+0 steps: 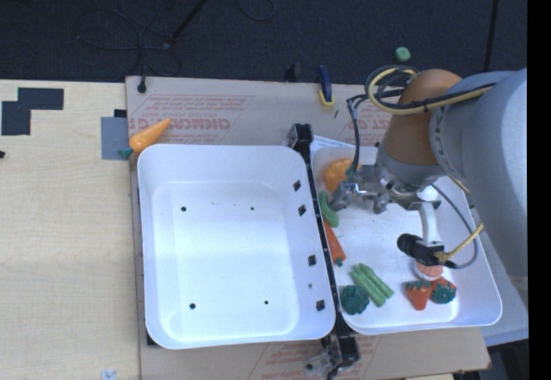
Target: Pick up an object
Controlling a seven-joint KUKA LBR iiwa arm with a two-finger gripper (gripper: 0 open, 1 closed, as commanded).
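Camera view, left to right: a toy carrot (148,134) lies on the bench well left of the gripper (365,194), beyond the left bin (225,245). In the right bin (469,301), an orange toy (337,171) sits just left of the jaws, green and orange vegetables (331,227) below-left, a green bundle (371,281) below, a red-and-green piece (430,292) below-right. Whether the jaws are released or clenched, I cannot tell.

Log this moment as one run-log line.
arm: over right bin | pincer: near orange item | carrot: outside left bin
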